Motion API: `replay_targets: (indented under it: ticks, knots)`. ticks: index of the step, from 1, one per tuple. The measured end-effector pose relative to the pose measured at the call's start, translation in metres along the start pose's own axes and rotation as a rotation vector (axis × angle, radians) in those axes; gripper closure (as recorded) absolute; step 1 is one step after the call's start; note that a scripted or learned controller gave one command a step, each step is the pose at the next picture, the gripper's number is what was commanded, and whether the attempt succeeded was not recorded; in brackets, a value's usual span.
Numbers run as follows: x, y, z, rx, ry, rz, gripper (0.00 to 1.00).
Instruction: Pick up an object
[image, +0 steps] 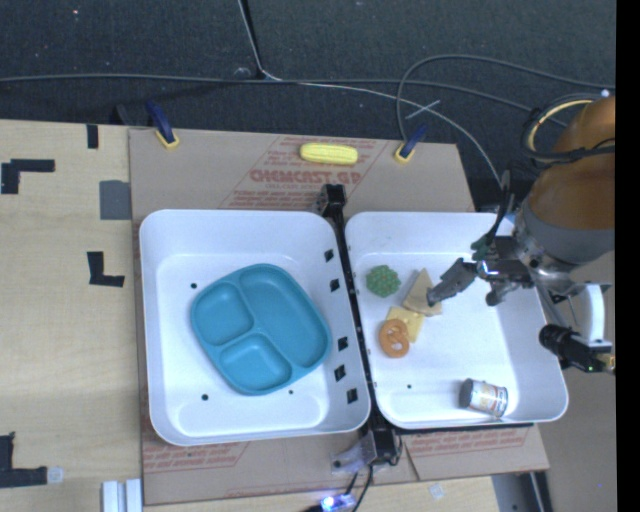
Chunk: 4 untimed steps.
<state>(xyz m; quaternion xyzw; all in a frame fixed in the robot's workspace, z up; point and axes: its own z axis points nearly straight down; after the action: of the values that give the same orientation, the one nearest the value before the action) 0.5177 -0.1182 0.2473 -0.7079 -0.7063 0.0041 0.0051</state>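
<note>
Seen from above, two shallow white bins sit side by side on a bench. The left bin (160, 330) holds a blue divided plate (260, 327). The right bin (530, 350) holds a green ball (382, 280), a pale yellow wedge (420, 293), an orange ring (394, 338) and a small can (485, 397) lying near the front wall. The grey arm reaches in from the right; its gripper (450, 284) hangs just beside the wedge, and whether it is released or clenched cannot be told. A clean grasp probably calls for centring over one item, the wedge being nearest, and descending straight, clear of the ball and ring.
</note>
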Motion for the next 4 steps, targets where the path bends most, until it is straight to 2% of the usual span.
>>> replay_targets:
  ticks: [1,2,4]
  knots:
    - [0.0,0.002,-0.006,-0.011,-0.002,-0.004,0.0]
    - [-0.001,0.002,0.059,-0.005,-0.001,-0.003,0.0]
    - [-0.001,-0.006,0.158,-0.008,0.001,-0.002,0.0]
